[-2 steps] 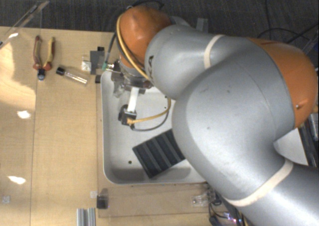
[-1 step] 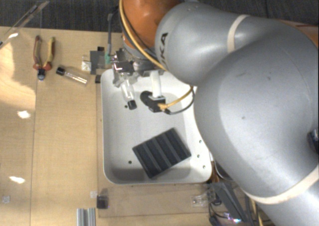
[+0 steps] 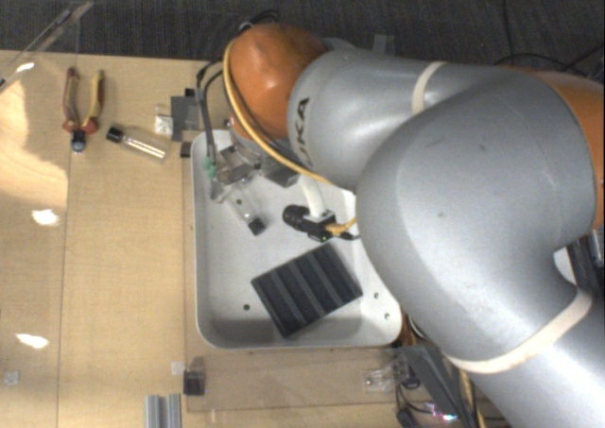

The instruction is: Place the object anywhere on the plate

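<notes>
A black ribbed rectangular slab (image 3: 307,290) lies flat in the lower middle of the left white bin (image 3: 219,327). My gripper (image 3: 233,174) hangs over the bin's upper left corner, well above and to the left of the slab and apart from it. A small green bit (image 3: 210,167) shows at the gripper's left side; I cannot tell what it is or whether it is held. A small dark piece (image 3: 255,225) sits on the bin floor just below the gripper. The large grey arm hides the bin's right part and the second bin.
On the wooden bench left of the bin lie red-handled pliers (image 3: 83,103) and a small clear tube with a black cap (image 3: 137,142). A small grey block (image 3: 184,115) stands at the bin's upper left corner. The bench to the left is open wood.
</notes>
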Motion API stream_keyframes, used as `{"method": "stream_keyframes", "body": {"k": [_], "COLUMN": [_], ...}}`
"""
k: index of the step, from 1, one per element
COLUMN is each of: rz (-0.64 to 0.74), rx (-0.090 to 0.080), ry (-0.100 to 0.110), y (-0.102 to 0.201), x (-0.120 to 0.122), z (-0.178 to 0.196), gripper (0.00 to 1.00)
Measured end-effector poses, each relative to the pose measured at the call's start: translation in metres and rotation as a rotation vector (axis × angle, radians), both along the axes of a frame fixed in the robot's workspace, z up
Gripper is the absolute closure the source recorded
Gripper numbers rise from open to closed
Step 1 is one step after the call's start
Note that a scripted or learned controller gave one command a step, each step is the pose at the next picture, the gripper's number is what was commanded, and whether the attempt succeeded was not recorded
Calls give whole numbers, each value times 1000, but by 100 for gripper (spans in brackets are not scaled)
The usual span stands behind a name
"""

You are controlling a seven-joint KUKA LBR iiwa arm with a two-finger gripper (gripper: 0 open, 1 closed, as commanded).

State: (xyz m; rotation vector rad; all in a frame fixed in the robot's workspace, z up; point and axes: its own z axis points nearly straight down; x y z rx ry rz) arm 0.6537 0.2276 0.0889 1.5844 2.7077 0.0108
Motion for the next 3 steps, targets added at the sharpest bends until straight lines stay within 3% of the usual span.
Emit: {"method": "stream_keyframes", "body": {"k": [1, 2, 3], "rz": [111, 294, 296], "rx": [-2, -2, -2], "ry": [0, -2, -3], "y": [-13, -6, 5], "x": [16, 17, 4], "z": [65, -1, 120], "gripper": [100, 100, 100]}}
